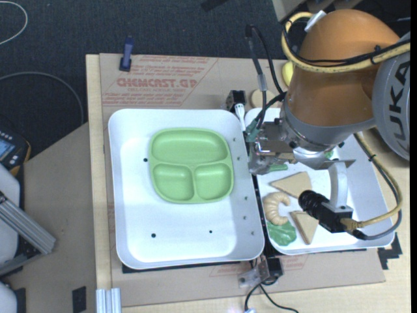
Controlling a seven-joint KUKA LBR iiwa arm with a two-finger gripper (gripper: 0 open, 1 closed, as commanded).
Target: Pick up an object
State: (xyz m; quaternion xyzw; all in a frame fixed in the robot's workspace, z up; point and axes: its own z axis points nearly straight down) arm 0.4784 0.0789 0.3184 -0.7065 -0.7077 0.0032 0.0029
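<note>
We see 2 shallow white bins side by side on a brown board (156,77) printed with red letters, and a blue clip (126,54) sits on the board's upper left edge. The left bin (130,233) takes the middle of the frame and holds a green divided plate (192,165) with 3 compartments. The plate lies flat in the bin's upper half, apart from every wall. The right bin (381,188) sits at the right of the frame, and the arm (339,64), with its broad orange band, covers most of that bin's upper part. The gripper (266,154) hangs at the right bin's left wall, just beside the seam between the 2 bins. The wrist above hides its tips, so we cannot tell whether it is released or clenched. Just below and to the right of the gripper, a tan wedge (296,184) lies flat on the right bin's floor. Below that, near the left wall, lies a pale curled piece (277,207), and its lower end touches a green piece (281,235) in the bin's lower left corner. A second tan wedge (305,225) lies just right of the green piece, close to the bin's lower wall.
</note>
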